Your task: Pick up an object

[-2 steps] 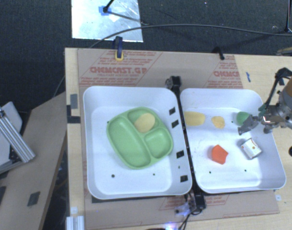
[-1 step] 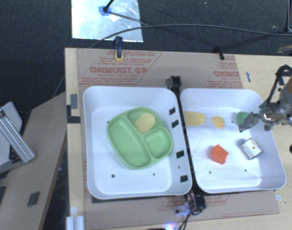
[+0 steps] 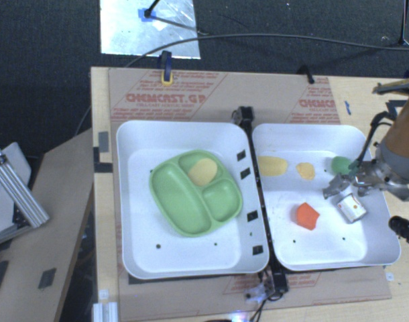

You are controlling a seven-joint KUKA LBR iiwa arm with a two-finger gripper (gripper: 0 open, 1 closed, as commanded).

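Observation:
In the right bin [image 3: 325,257] lie an orange block [image 3: 307,216], a green ball [image 3: 340,164], a flat yellow piece [image 3: 273,166], a small yellow-orange piece [image 3: 306,172] and a small white item with a red mark [image 3: 352,209]. My gripper [image 3: 345,185] is low over the right side of this bin, between the green ball and the white item, close to both. Nothing shows as held in it. The orange block lies apart from it, to the lower left.
The left bin [image 3: 144,247] holds a green divided plate [image 3: 181,203] with a yellow item [image 3: 203,172] in its upper compartment. A black divider [image 3: 255,200] with clips runs between the bins. The arm [image 3: 399,146] comes in over the right bin's far right rim.

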